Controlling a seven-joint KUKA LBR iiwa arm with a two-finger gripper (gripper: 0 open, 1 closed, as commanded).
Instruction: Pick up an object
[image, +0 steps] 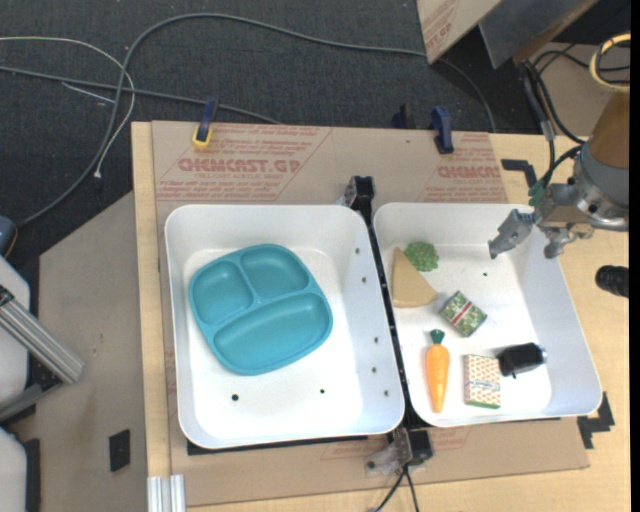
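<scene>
I saw the gripper spread and empty; the carrot looked light, stiff, best pinched mid-body.

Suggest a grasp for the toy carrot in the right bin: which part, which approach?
Probably the orange body of the toy carrot, around its middle, from straight above. It lies flat with its green top toward the back of the right bin, so the fingers should close across its narrow width. The small box sits close on one side, leaving little room there. The gripper is over the bin's back corner.
</scene>
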